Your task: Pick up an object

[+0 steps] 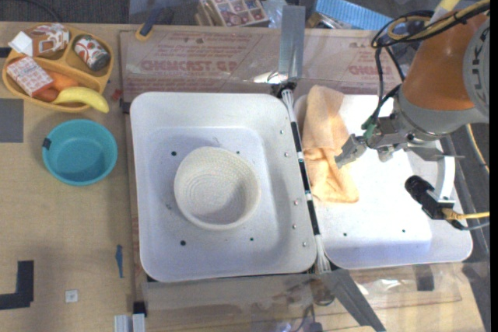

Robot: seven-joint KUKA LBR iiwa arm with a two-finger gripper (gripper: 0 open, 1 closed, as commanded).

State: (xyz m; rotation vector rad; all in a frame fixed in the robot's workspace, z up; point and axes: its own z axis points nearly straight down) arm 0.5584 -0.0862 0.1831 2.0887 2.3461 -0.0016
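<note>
A peach-orange cloth [325,144] lies crumpled along the left side of the right bin [389,245], up against the wall between the bins. My gripper [346,154] hangs low over the cloth's right edge, pointing down and left at it, with the grey and orange arm behind it to the right. Whether it touches the cloth I cannot tell. A cream woven hat [216,186] rests crown-up in the middle of the left bin [156,128].
Left of the bins, a teal bowl [79,152] and a yellow tray of toy food [54,66] with a banana [82,97] sit on the bench. A cardboard sheet [202,62] lies behind the bins.
</note>
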